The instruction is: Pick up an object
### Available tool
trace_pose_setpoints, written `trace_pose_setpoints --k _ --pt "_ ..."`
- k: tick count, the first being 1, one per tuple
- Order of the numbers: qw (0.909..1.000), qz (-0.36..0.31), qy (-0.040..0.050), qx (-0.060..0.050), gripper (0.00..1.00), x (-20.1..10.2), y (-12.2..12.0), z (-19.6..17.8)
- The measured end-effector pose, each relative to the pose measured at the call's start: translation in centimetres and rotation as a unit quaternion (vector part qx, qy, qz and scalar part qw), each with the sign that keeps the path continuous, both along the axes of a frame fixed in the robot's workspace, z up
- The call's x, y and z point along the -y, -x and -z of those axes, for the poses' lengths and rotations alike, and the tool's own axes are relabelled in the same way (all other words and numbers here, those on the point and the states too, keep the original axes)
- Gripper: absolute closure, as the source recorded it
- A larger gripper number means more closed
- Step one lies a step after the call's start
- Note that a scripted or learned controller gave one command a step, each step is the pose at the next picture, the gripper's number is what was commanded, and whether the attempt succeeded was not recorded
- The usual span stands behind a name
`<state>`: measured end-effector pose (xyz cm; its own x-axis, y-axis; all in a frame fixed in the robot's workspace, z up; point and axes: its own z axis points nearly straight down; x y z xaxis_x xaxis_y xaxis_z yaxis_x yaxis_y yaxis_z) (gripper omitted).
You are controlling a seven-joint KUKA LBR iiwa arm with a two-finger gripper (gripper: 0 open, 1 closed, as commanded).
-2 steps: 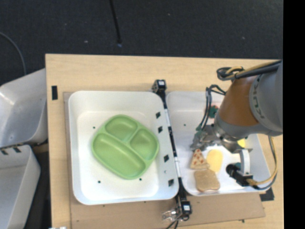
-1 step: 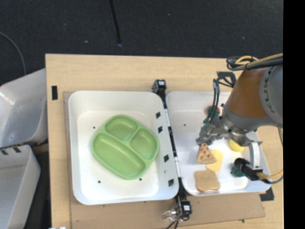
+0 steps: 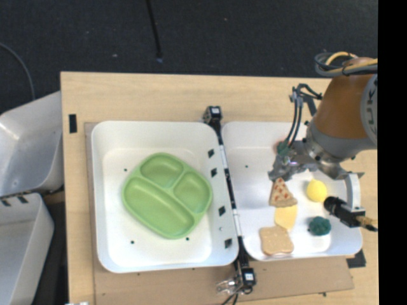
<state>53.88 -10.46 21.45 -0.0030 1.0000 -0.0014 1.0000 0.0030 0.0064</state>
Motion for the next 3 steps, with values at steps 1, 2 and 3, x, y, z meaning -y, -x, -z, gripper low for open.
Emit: trace_pose_setpoints --k 1,2,3 --pt "1.0000 0.000 0.0000 0.000 1.00 0.1 -0.2 -3.7" --pt "1.0000 -0.003 -0.0014 -0.002 1.00 -5.9 -1.3 -4.1" --pt "1.0000 -0.003 -0.0015 -0.003 1.00 -12.1 -2.4 -4.0"
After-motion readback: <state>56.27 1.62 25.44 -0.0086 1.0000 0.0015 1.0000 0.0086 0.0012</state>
